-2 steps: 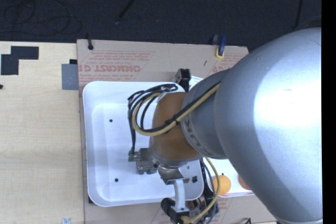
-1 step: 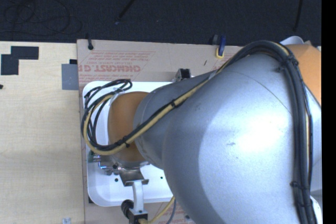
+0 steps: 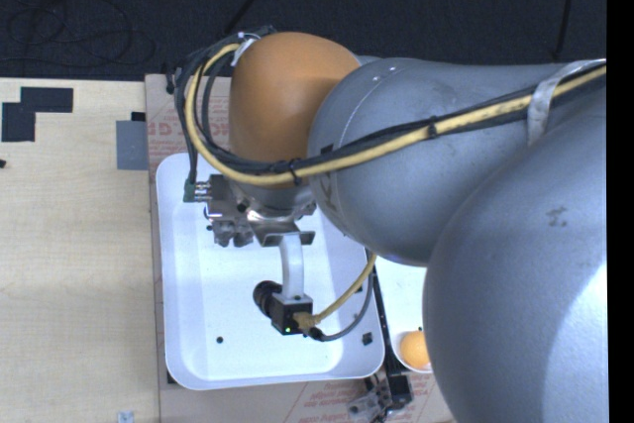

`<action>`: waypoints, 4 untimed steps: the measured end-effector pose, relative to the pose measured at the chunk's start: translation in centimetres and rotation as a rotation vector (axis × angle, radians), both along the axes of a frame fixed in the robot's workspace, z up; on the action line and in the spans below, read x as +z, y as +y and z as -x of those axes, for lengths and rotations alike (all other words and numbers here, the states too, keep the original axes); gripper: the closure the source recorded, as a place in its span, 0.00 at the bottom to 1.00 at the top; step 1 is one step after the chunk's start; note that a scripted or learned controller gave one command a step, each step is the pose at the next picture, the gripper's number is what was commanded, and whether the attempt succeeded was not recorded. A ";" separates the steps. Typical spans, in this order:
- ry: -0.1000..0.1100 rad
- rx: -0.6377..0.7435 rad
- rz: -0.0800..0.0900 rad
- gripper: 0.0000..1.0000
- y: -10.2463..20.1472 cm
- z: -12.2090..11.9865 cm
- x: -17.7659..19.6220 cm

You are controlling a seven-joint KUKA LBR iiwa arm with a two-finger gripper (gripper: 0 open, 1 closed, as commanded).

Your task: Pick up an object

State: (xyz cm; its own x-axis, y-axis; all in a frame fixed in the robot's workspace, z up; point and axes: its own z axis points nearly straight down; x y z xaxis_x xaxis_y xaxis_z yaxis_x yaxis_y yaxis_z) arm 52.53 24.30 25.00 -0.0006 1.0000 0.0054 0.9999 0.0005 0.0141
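Note:
An orange-yellow ball (image 3: pixel 413 349) lies in the right bin (image 3: pixel 396 284), mostly hidden by the arm. My gripper (image 3: pixel 254 229) hangs under the orange wrist band over the upper middle of the left bin (image 3: pixel 183 312), well left of and above the ball. The wrist body covers whatever is under the gripper.
The grey arm covers most of the right half of the view and nearly all of the right bin. Pale wooden bench (image 3: pixel 69 263) lies left of the bins, with dark flat patches (image 3: pixel 129 144) near its back edge. Two tiny dark specks (image 3: pixel 220 342) dot the left bin's floor.

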 end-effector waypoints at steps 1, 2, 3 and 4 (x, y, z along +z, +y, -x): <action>0.035 -0.001 0.014 1.00 -1.0 5.6 -13.9; 0.004 -0.005 0.002 1.00 -7.1 4.2 3.1; 0.015 -0.003 0.008 1.00 -7.6 -4.1 -2.2; 0.035 0.003 0.009 1.00 -4.0 4.5 -14.4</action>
